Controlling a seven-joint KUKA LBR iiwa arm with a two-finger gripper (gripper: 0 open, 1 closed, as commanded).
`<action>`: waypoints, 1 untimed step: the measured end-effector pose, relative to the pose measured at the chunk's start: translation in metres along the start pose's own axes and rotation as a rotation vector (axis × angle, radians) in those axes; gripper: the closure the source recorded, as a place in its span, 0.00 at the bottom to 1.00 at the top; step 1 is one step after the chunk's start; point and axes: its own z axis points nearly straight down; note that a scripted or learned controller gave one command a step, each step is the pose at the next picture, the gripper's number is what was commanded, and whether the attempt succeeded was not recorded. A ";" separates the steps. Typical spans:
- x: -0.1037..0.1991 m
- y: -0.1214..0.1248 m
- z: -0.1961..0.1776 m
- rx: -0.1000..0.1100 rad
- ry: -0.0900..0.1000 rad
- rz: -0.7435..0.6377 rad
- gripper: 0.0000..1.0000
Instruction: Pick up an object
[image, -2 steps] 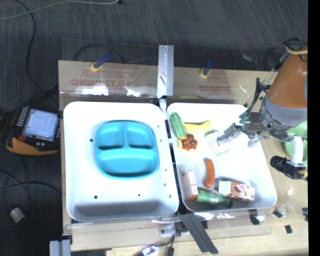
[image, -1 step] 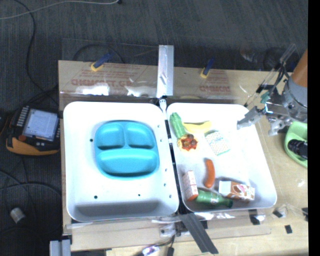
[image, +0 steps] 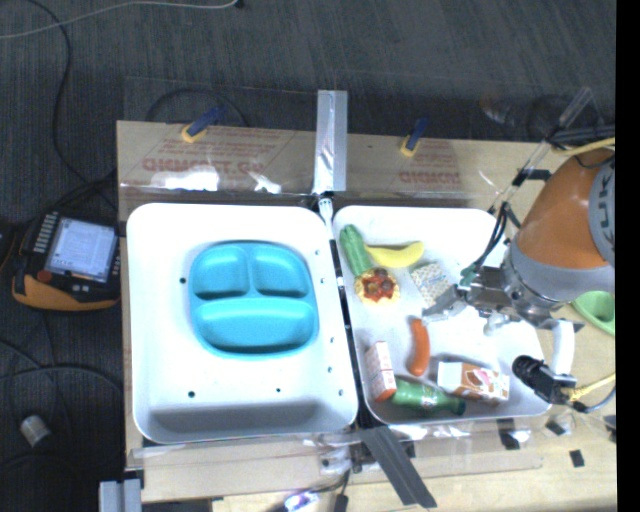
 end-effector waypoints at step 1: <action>-0.009 0.030 0.091 -0.016 -0.002 -0.071 0.00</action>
